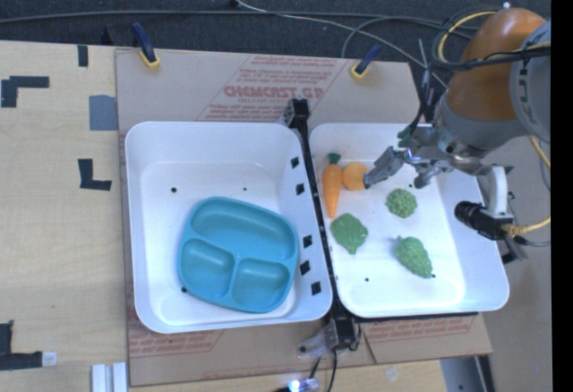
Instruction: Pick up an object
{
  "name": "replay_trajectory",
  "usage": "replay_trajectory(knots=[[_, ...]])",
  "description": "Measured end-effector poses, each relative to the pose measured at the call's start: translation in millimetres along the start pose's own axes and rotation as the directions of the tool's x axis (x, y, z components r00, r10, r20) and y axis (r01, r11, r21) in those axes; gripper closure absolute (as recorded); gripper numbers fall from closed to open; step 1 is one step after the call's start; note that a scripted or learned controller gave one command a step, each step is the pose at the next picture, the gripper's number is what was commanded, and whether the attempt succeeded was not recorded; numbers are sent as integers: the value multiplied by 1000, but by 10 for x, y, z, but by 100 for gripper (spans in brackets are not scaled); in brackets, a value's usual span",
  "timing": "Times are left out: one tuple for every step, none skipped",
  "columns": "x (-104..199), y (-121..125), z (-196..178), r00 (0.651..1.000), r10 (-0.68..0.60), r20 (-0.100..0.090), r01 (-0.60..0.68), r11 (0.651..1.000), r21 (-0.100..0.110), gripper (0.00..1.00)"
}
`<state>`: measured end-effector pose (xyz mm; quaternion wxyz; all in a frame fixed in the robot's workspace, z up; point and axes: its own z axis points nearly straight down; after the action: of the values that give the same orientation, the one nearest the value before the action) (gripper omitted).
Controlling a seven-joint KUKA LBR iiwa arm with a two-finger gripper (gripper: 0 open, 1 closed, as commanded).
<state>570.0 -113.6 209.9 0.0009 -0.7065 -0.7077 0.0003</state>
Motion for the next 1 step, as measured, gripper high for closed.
replay_trajectory(knots=[[52, -98, 545, 1000, 1, 1, -1, 1000, 3, 0]])
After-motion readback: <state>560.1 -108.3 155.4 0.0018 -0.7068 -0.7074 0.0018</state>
